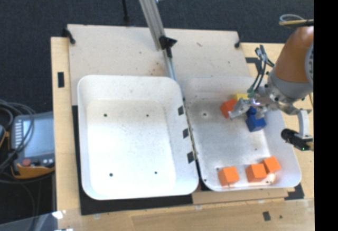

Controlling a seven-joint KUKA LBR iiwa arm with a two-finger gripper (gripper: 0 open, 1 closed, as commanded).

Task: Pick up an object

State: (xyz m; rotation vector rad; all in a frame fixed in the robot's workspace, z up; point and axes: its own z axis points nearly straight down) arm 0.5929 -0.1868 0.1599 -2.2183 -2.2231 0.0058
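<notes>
Gripper (249, 107) hangs low in the right bin (211, 135), among orange block (228, 108) and blue block (256, 119) at three o'clock; its grip cannot be told. Nothing visibly lifted yet.

Matt plastic, bare wood and ribbed metal

Two bins (132, 135) are seen as matt white plastic, lightly speckled; the bench (60, 119) as pale bare wood; the slanted rail (148, 5) as ribbed, dull-shining metal.

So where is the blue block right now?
The blue block sits in the right-hand bin, toward its upper right, just under the gripper and beside an orange block on its left.
</notes>
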